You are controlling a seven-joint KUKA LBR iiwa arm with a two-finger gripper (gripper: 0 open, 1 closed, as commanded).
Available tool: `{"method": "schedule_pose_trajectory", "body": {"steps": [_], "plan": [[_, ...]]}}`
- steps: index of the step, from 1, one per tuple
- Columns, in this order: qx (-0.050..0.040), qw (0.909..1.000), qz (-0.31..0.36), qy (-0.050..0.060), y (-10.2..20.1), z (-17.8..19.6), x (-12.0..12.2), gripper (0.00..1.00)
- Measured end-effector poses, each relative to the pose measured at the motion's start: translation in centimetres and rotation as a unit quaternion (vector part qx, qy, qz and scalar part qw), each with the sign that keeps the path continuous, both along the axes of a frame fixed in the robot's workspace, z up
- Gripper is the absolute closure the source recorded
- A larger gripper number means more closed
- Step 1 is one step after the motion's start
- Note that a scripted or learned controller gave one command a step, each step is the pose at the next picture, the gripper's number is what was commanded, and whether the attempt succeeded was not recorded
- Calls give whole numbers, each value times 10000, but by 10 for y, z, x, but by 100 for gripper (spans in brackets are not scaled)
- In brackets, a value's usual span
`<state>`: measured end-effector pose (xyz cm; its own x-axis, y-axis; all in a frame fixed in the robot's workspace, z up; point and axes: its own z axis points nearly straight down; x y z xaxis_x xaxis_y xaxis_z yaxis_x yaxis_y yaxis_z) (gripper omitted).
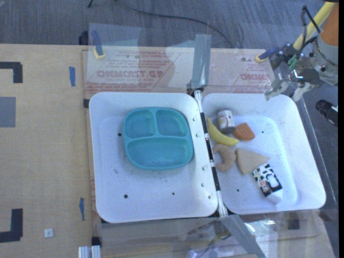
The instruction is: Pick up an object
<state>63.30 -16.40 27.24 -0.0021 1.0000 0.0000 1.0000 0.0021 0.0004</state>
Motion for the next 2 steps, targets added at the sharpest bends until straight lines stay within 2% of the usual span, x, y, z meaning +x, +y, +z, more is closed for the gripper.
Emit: {"method": "schedule_pose_trajectory", "body": {"steps": [1, 2], "plan": [[-5, 9980, 631, -18, 20, -176, -25, 0], [-15, 9997, 223, -36, 20, -184, 27, 0]]}}
